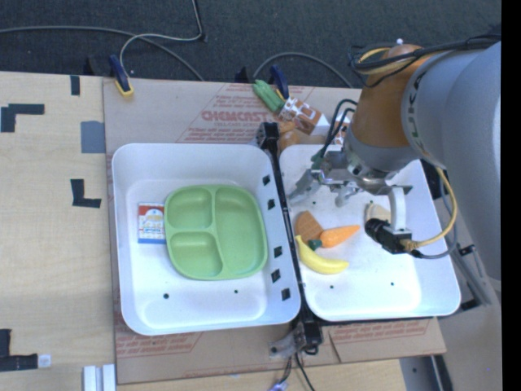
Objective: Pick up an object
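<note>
The two-finger gripper [321, 197] hangs over the far part of the right white bin [423, 296], its fingers spread and nothing between them. The nearest candidates lie just toward the camera from it: a small orange plastic carrot [340, 235], a tan wedge-shaped toy piece [306, 223] and a yellow plastic banana [320, 259], all clustered near the bin's left wall.

The carrot's long axis runs roughly across the view, its thin tip pointing right and slightly away from the camera and its thick end touching the tan wedge. The banana curves just in front of both and seems to touch the carrot's thick end. So the move is probably a short reach toward the camera and down, and I would set the fingers across the carrot's narrow width. The crowding is the risk, since a finger may land on the wedge or the banana.

In the left white bin [130, 300] a light green divided plate [216, 230] lies flat with a small white printed card [151, 221] at its left edge, well apart from the gripper
</note>
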`<state>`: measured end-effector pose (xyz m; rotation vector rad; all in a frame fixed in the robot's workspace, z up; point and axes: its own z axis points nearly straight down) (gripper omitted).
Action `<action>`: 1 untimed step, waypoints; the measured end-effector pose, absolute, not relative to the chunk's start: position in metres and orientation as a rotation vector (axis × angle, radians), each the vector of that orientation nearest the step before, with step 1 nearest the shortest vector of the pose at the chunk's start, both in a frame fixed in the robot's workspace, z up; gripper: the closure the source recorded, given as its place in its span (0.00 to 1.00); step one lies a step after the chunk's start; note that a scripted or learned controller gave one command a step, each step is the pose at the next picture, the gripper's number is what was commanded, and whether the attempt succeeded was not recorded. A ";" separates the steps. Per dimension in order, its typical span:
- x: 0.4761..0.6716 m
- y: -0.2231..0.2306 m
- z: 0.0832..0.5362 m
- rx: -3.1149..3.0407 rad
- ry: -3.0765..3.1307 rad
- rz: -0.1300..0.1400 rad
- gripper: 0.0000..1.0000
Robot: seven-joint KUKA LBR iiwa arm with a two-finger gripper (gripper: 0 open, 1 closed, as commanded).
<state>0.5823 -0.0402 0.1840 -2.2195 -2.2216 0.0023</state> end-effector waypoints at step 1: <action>0.593 -0.099 0.086 -2.223 -2.224 -0.001 0.00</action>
